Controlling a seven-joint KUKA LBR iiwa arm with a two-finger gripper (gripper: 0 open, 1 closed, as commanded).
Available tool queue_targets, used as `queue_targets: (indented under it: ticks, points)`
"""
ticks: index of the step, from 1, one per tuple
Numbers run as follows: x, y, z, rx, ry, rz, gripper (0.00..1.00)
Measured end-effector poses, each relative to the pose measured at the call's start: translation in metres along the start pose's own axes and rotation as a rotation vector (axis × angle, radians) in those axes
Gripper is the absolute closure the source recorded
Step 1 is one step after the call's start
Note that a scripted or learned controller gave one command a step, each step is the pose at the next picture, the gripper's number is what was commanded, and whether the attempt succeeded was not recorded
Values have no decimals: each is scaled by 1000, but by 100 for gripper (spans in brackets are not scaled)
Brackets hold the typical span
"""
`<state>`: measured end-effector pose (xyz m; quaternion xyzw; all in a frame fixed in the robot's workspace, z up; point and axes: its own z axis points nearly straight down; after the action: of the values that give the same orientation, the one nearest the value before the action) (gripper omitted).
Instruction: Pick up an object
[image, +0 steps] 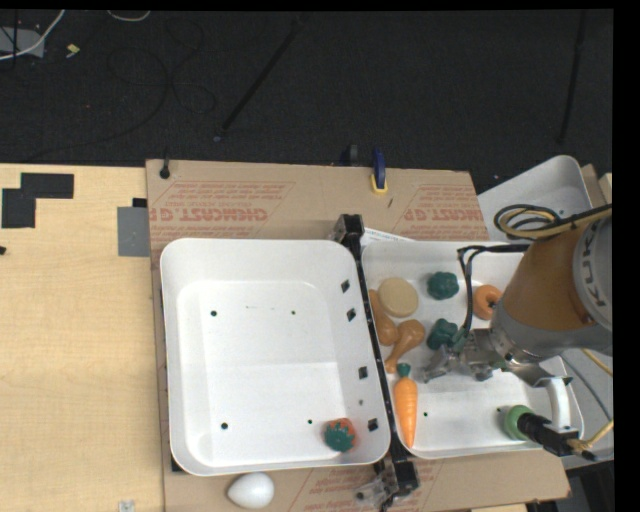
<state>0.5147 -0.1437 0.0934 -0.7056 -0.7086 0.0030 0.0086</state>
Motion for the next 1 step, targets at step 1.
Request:
queue_targets:
  ticks: [1]
  points:
    - [-6, 62, 5, -17, -8, 2, 0]
